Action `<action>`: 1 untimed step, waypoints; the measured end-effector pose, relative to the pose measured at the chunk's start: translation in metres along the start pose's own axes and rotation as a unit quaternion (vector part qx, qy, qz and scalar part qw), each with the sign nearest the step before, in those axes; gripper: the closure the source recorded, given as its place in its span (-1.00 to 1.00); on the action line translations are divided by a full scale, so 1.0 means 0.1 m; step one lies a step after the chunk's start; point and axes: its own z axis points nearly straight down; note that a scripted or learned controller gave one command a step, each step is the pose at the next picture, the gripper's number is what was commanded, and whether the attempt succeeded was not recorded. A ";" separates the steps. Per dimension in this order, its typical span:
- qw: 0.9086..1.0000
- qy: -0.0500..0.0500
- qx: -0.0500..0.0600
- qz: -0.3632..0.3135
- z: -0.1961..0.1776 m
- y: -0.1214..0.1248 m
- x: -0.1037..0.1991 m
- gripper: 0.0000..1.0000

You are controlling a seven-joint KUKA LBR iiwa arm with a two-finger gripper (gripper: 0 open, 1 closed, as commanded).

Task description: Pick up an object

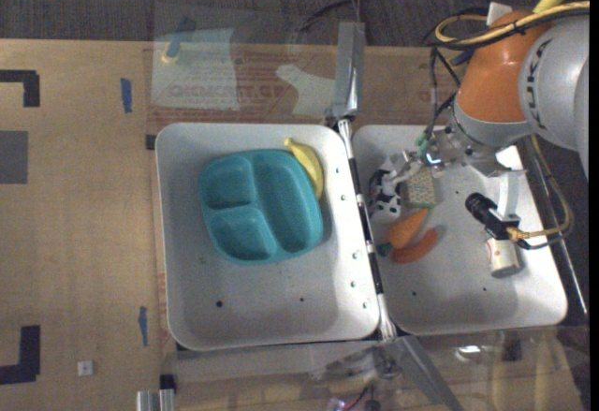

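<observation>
A cluster of small objects lies in the right bin (538, 306): an orange carrot (406, 227), a reddish sausage-shaped piece (417, 247) touching it, and a black-and-white toy (386, 197) by the divider. The gripper (420, 183) sits low just above the carrot; I cannot tell how it is set or whether it grips anything. By my reading, the pick is not yet done: nothing looks lifted, so closing and raising remain. The left bin (187, 306) holds a teal 3-compartment tray (260, 205) with a yellow banana (307, 164) at its far edge. Both bins rest on a brown bench (75, 241), with dark floor and cables beyond.
</observation>
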 end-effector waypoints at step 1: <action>1.000 0.005 0.014 0.002 -0.31 -0.52 -0.08 -1.00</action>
